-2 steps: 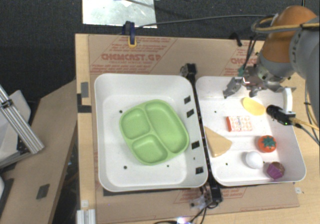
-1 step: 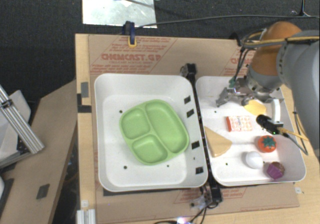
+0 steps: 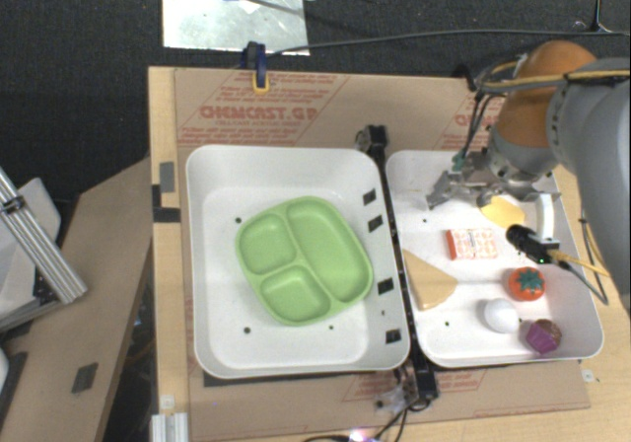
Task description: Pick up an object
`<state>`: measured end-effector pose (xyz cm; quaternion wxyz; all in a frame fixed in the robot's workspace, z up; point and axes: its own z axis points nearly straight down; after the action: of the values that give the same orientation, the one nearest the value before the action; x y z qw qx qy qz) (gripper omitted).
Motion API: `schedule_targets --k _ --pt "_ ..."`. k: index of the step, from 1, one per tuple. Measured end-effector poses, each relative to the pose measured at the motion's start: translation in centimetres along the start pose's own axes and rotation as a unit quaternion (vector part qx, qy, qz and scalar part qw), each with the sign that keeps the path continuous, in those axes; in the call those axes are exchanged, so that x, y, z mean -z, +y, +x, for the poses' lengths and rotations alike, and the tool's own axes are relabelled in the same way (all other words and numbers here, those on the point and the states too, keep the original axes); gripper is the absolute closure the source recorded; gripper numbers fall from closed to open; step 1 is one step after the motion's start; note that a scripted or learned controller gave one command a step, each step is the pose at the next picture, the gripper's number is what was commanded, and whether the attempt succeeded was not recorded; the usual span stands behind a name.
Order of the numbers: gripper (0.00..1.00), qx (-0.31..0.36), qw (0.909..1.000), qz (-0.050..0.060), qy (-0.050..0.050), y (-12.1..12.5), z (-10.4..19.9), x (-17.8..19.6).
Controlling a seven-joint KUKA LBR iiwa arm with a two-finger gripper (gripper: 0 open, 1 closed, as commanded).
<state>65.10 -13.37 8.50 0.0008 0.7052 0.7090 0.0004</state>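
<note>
Gripper (image 3: 455, 184) hangs low in the right bin (image 3: 431, 331), upper right of frame, near a yellow object (image 3: 503, 209); I cannot tell its grip state.

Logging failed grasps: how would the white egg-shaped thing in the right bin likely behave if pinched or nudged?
The white egg looks smooth and rounded, so it would probably roll when nudged and might squirt from a pinch. It lies close by the purple object, which could get bumped.
</note>
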Motion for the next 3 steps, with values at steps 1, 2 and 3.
schedule_targets --k 1,2,3 --pt "1.0 0.001 1.0 -0.002 0.0 0.1 0.0 1.2" --pt "1.0 -0.002 1.0 -0.003 -0.001 -0.1 -0.7 7.4" --pt "1.0 0.0 1.0 -0.004 -0.001 0.2 -0.8 12.9"
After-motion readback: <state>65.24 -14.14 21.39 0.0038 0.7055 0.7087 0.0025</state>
